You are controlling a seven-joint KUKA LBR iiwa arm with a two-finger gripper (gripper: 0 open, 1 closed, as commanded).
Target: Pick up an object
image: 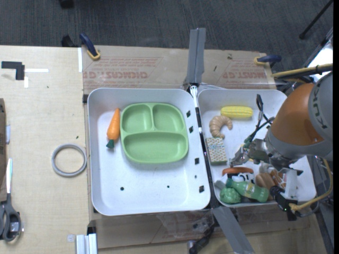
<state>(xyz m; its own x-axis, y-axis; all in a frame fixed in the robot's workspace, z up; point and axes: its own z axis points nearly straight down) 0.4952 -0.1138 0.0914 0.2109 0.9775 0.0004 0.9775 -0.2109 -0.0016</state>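
Note:
The right bin (212, 96) holds a yellow corn cob (237, 111), a tan croissant (220, 125), a pale checked block (216, 150), an orange-red strip (237, 170), a green bottle (252, 191), a green leafy piece (230, 196) and brown items (268, 179). My gripper (241, 156) hangs low over the right bin, just right of the checked block and above the orange-red strip. The grey arm with its orange band (296, 119) covers the bin's right side. I see no object between the fingers.
The left bin (153, 194) holds a green divided plate (154, 132) and an orange carrot (113, 127) beside its left edge. A grey tape ring (69, 159) and scissors (9, 216) lie on the bench to the left.

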